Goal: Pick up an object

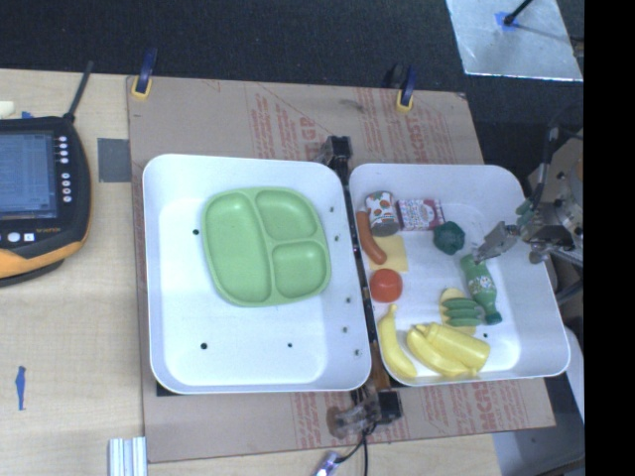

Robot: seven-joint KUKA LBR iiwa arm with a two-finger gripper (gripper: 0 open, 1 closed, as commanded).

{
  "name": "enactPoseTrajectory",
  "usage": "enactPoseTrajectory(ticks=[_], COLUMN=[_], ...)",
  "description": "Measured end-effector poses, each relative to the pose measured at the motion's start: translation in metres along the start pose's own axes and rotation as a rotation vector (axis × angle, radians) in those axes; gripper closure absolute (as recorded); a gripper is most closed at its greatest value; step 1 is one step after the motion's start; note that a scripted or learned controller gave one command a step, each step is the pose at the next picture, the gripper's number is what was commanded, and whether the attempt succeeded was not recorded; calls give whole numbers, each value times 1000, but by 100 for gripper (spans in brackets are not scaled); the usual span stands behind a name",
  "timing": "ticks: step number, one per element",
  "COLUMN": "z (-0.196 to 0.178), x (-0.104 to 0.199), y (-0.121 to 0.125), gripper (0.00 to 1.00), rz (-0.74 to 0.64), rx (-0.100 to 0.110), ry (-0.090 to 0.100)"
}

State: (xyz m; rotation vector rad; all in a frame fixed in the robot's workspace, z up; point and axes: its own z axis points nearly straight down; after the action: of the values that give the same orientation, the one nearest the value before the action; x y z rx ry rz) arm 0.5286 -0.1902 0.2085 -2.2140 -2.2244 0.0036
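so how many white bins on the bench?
2. The left bin holds a green divided plate; the right bin holds the toy food, with the gripper over its right side.

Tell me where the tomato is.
The tomato lies in the right bin near its left wall, below the cheese slice and above the banana.

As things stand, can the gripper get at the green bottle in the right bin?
Probably yes. The gripper sits at the right bin's edge, just above the green bottle, with nothing between them; green beans crowd its lower left side.
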Motion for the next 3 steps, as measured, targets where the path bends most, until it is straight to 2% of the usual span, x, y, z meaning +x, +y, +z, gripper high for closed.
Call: enactPoseTrajectory(ticks=[1, 2, 3], z=[78, 96, 87], x=[-10, 4, 24], y=[32, 123, 96], gripper=[0, 0, 0], rz=[-4, 1, 1], rx=[3, -1, 0], ry=[0, 1, -1])
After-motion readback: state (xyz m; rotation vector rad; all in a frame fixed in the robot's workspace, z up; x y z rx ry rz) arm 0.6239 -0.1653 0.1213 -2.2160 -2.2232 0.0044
